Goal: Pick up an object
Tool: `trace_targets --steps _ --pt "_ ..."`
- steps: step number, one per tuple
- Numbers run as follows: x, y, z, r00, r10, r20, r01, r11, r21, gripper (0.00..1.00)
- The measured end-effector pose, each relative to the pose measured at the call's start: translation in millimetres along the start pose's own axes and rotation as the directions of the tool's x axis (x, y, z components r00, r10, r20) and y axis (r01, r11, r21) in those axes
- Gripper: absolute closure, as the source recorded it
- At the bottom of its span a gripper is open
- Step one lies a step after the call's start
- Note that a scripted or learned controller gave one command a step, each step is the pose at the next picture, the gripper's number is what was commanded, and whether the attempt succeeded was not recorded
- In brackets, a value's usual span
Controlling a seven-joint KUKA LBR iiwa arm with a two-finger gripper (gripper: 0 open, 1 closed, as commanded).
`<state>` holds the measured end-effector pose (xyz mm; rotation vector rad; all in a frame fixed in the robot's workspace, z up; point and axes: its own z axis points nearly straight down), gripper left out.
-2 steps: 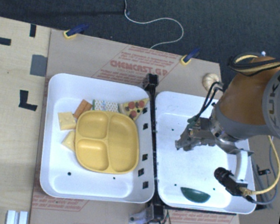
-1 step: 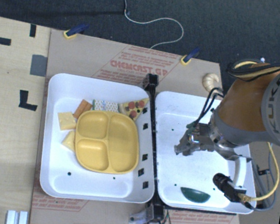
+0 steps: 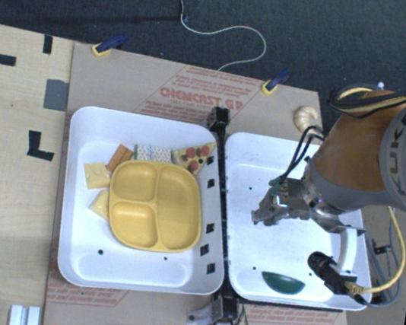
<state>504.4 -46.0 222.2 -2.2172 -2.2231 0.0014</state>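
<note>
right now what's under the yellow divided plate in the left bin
Sticking out from beneath the yellow plate are flat toy food pieces: tan crackers at its left and patterned pieces along its top edge. Anything fully beneath is covered.

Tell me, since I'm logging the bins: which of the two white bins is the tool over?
The right bin, holding one dark green object near its front edge. The tool hangs over it; the left bin holds a yellow divided plate.

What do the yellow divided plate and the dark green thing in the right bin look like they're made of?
Yellow divided plate: probably moulded plastic, semi-matte; uniform colour, rounded compartment ridges, soft highlights.
Dark green object: material unclear; smooth, dark, dome-like, with faint sheen, possibly plastic or rubber. Too small to say more.
</note>
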Motion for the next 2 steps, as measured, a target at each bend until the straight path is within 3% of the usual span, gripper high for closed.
trace_targets --steps 2 --pt "-10.5 -0.7 -7.9 1.0 0.002 0.001 -0.002 1.0 0.001 1.0"
